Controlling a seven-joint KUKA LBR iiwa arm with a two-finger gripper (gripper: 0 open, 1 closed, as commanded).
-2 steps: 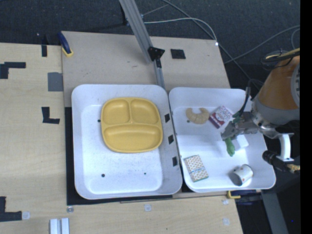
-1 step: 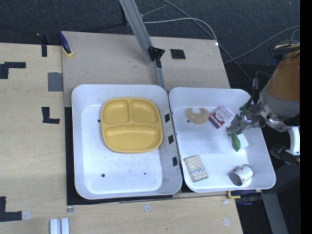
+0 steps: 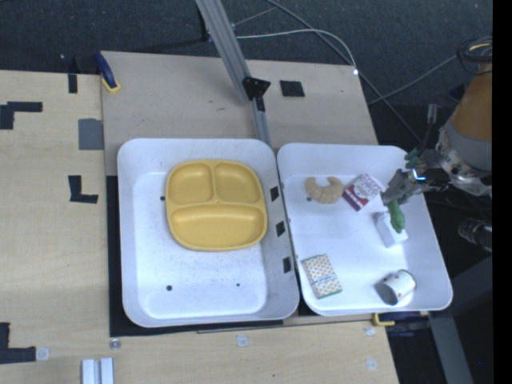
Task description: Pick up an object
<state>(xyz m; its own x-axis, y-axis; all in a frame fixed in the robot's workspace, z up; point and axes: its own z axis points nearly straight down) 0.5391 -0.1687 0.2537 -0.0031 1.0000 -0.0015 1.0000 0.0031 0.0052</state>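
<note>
croissant point(image 3: 324, 190), card packet point(image 3: 321, 275), right bin point(image 3: 428, 238)

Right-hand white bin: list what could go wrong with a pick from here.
1. The gripper hovers at the right-hand white bin's far right rim, so a straight descent may strike the wall.
2. The green-and-white bottle lies right below it, near that wall, leaving the fingers little room.
3. The red-and-white packet and tan croissant-shaped piece lie close together; reaching for one may nudge the other.
</note>
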